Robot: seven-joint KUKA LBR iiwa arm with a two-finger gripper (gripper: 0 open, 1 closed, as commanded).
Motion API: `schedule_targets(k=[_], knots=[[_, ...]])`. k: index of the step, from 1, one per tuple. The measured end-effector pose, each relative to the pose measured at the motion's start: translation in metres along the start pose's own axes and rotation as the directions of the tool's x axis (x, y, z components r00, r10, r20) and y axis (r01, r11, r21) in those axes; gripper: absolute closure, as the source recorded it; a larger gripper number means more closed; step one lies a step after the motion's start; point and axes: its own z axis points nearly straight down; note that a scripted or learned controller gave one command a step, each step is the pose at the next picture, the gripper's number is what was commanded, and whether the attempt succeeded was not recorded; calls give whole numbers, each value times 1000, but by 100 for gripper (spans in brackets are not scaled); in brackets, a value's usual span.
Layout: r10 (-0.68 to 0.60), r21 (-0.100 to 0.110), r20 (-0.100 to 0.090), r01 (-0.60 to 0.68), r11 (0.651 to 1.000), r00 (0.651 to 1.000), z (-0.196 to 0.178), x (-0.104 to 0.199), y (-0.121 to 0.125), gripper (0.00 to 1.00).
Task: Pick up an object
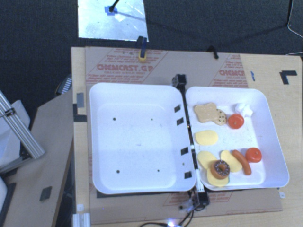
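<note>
Donut [221, 167] nearest, on yellow pieces; sausage [241, 161], tomatoes, toast [205, 112] crowd right bin [272, 126]; end effector state unknown.

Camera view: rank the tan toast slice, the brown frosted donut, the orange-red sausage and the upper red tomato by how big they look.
1. Tan toast slice, largest.
2. Orange-red sausage and brown frosted donut: they look alike in area, so no ranking between them.
3. Upper red tomato, smallest.

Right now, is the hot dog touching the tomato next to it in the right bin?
Cannot tell. In the camera view the hot dog and the tomato sit edge to edge, and no clear gap or contact shows between them.
</note>
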Motion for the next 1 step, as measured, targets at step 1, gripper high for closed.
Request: schedule_targets(k=[1], knots=[[-5,-1,1,5,1000,1000,1,1,37,100]])
